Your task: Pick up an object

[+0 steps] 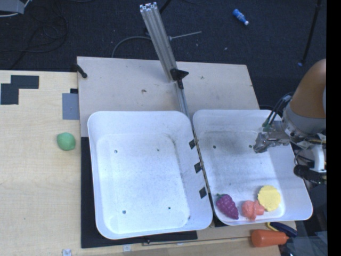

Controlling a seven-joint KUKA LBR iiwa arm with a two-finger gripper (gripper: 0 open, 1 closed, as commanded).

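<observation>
Here the gripper [261,145] sits over the right bin [234,127], in that bin's upper right part, close to its far-side wall on the arm's side. Its tips are a small grey blur against the white floor; whether they are spread or closed cannot be told, and nothing can be made out between them. The arm [309,97], grey with an orange band, comes in across the right bin's right rim. Three candidate objects lie in a row along the right bin's near edge: a purple grape bunch [227,206] nearest the divider with the left bin [141,175], a pinkish-orange piece [251,209] just beside it, and a yellow round piece [269,197] touching or nearly touching the pink one on the arm's side. All three rest on the right bin's floor, well apart from the gripper, which is toward the bin's far edge while they are at the near edge; the yellow piece lies most nearly under the gripper's line. Outside the right bin: an orange object [269,238] just past its near rim on the bench, and a green ball [66,141] on the wooden surface, beyond the left bin.
</observation>
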